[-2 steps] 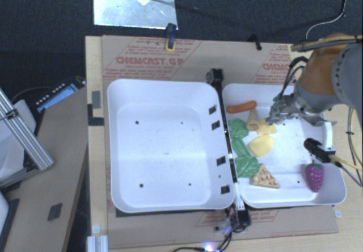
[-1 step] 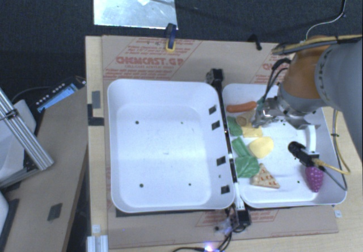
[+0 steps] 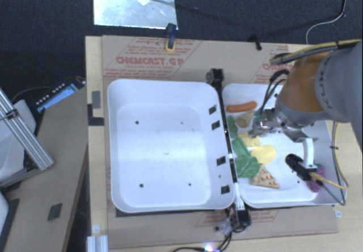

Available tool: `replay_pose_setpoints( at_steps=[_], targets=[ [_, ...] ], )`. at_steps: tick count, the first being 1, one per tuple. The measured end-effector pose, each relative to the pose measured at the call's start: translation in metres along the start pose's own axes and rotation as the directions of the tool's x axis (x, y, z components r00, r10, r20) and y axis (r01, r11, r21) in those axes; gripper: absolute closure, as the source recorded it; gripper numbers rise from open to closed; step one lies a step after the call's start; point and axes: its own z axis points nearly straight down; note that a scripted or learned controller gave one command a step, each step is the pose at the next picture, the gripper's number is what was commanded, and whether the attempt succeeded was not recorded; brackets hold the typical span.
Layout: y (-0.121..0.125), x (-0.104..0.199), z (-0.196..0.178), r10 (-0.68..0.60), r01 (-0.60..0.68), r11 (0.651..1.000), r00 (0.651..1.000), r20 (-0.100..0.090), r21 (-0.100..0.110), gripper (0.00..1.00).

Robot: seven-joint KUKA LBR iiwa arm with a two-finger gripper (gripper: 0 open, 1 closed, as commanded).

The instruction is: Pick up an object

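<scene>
I hang low in the right bin (image 3: 286,193), my jaws just above the yellow toy (image 3: 265,152) and green leaf (image 3: 243,158); open or closed, I cannot tell. I judge this the approach. Next I must centre on one piece and close.

Plenty of room over the left bin (image 3: 164,148): bare white floor from wall to wall, open from above. Tight in the right bin (image 3: 283,193). Packed along its left side with a sausage (image 3: 242,106) at the back, then a green leaf (image 3: 245,161), a yellow lump (image 3: 264,152) touching it, and a waffle wedge (image 3: 265,179) at the front. Blocked from the right and above by the arm (image 3: 317,89), with the gripper (image 3: 260,126) low between sausage and yellow lump. Some bare floor at the front middle, beside a purple thing (image 3: 315,184) near the right front corner. Black clips (image 3: 217,126) along the rims between the bins.
</scene>
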Motion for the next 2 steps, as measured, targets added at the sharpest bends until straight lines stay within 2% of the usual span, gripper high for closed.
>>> replay_pose_setpoints(
  at_steps=[1, 2],
  targets=[
    [0.025, 0.008, -0.137, -0.006, 0.006, 1.000, 1.000, -0.007, 0.016, 1.00],
    [0.002, 0.054, -0.326, -0.009, 0.010, 1.000, 1.000, -0.010, 0.011, 1.00]
  ],
)
